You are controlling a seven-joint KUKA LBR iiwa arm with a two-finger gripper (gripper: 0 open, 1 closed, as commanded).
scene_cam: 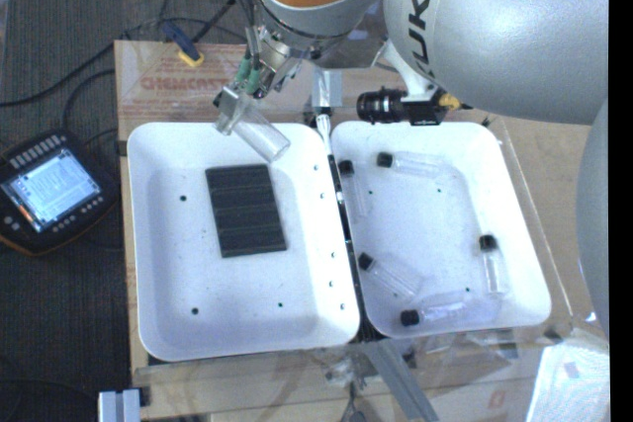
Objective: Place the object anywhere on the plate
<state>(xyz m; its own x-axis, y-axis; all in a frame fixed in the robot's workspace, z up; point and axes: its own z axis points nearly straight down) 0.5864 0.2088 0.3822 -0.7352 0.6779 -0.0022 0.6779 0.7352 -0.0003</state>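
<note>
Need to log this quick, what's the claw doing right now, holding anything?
Claw: shut on a clear vial, held above the back of the left bin, near the dark plate.

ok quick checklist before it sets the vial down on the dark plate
1. Clear vial at the gripper: ok, its upper end sits at the fingertips, body tilted down to the right.
2. Grip firmness: cannot tell, the fingers are small and partly hidden.
3. Dark ridged plate lying flat in the left bin: ok.
4. Plate surface free of other things: ok.
5. Vial lined up over the plate: not ok, it hangs near the bin's far edge, beyond the plate.
6. Spare vials staying in the right bin: ok.
</note>
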